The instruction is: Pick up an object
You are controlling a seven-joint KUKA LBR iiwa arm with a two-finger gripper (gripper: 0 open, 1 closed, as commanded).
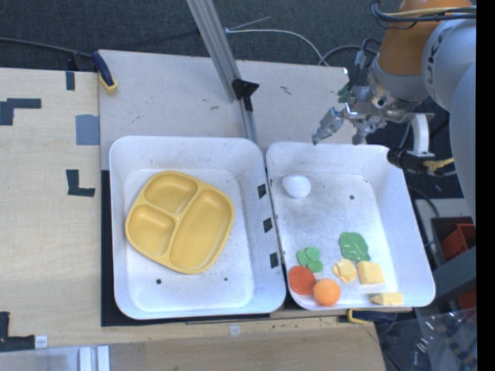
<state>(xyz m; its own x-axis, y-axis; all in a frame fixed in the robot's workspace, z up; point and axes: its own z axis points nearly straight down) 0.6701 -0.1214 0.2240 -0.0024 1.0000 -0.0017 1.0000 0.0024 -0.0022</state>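
My gripper [340, 133] hangs over the back rim of the right bin [402, 199], its two fingers spread open with nothing between them. A white egg-shaped object [296, 185] lies in that bin, just below and to the left of the gripper. At the bin's front sit a green leafy piece [354, 246], a smaller green piece [310, 257], a red tomato [302, 280], an orange ball [327, 292] and several yellow pieces [370, 273].
The left bin [124, 284] holds a yellow divided plate [180, 220]. A slanted metal pole [216, 37] rises from behind the bins, ending at a black clamp [245, 90]. Cables trail on the bench behind the right bin.
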